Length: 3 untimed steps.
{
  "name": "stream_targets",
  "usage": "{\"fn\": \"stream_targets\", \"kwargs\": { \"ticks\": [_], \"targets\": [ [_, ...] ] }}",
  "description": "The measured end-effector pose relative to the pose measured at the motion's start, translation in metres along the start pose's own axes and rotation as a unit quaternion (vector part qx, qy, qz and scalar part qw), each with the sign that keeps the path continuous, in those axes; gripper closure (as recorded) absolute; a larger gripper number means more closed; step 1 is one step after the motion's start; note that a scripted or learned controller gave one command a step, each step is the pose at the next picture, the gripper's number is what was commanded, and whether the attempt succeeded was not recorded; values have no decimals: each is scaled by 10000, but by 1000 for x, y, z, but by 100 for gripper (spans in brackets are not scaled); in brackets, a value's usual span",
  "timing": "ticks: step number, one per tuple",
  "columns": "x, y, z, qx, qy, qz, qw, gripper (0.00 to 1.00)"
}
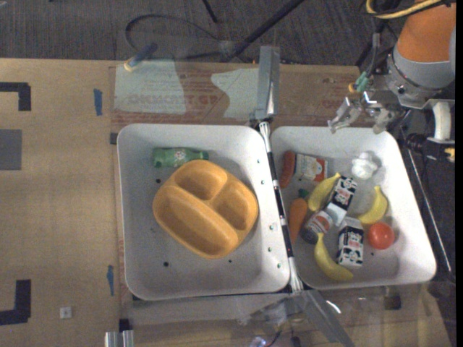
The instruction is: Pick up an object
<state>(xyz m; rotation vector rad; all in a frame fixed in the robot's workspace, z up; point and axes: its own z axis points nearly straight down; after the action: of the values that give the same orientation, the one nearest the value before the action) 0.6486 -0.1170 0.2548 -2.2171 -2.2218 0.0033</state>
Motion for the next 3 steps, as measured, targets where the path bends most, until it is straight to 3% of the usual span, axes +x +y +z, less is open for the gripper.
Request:
{"fn": "stream_targets", "kwargs": {
  "ticks": [1,2,3],
  "targets": [
    [-27,-40,157,-6,1,-346,9994,0],
    [8,-61,166,-59,-27,-1425,9898,0],
    [7,-60,155,-76,-33,-1412,9899,100]
  ]
}}
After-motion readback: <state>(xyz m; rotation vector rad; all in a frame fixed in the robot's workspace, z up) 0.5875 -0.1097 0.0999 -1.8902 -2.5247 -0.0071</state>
